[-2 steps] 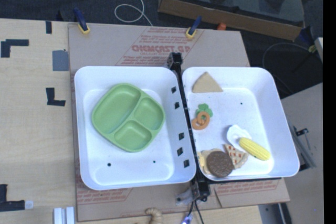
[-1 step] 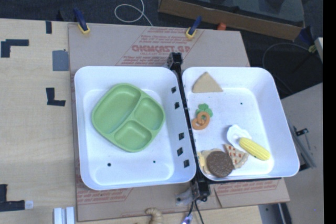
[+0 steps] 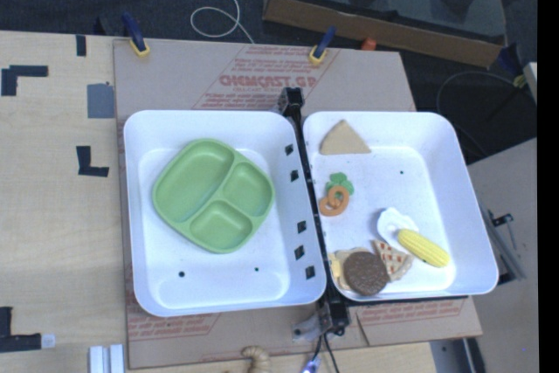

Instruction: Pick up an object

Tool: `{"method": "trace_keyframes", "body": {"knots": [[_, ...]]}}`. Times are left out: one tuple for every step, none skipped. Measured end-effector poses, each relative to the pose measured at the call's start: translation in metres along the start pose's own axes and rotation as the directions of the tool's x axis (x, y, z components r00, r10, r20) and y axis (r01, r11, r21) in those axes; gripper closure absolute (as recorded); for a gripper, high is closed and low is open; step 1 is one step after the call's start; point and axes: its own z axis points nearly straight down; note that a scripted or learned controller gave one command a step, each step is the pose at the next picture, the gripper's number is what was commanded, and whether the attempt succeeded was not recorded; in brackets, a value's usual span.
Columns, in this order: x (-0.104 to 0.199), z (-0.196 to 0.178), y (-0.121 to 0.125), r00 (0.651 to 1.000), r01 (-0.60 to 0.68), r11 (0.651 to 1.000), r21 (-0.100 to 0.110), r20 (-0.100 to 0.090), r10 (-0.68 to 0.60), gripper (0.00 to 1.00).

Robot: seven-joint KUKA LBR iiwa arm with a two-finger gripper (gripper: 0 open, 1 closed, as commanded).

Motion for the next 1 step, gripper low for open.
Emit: {"method": "trace_keyframes", "body": {"knots": [[0.0008,-0.0094,0.0002,1.000,0.002,1.000,0.001,0.000,-0.002,1.00]]}}
